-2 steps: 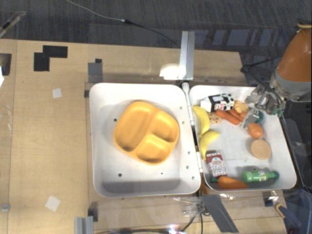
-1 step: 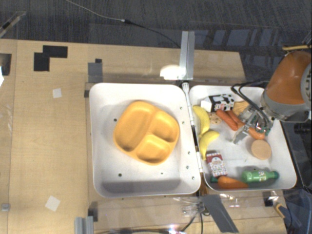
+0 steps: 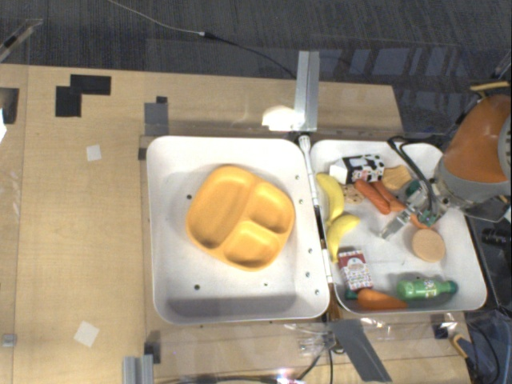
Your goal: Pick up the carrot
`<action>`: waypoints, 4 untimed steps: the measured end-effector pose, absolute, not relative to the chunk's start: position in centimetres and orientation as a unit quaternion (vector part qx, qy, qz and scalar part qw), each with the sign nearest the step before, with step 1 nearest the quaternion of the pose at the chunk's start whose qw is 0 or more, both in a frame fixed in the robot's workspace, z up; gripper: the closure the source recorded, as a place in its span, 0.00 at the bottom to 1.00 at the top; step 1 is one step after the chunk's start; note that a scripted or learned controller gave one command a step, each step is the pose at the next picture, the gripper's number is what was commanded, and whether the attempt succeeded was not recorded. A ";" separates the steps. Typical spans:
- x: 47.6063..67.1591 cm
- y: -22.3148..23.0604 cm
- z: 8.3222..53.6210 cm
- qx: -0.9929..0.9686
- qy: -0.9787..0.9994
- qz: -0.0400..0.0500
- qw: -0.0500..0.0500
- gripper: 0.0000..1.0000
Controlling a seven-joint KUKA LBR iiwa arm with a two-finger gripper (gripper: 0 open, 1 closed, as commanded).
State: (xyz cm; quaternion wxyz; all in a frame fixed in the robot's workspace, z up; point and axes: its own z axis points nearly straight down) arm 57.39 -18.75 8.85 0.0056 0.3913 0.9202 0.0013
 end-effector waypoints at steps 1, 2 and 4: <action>57.1 -17.4 8.8 0.532 0.847 0.002 0.004 0.00; 57.4 -17.2 10.2 0.528 0.849 0.003 0.008 1.00; 55.8 -20.5 20.3 0.750 0.661 0.001 0.002 1.00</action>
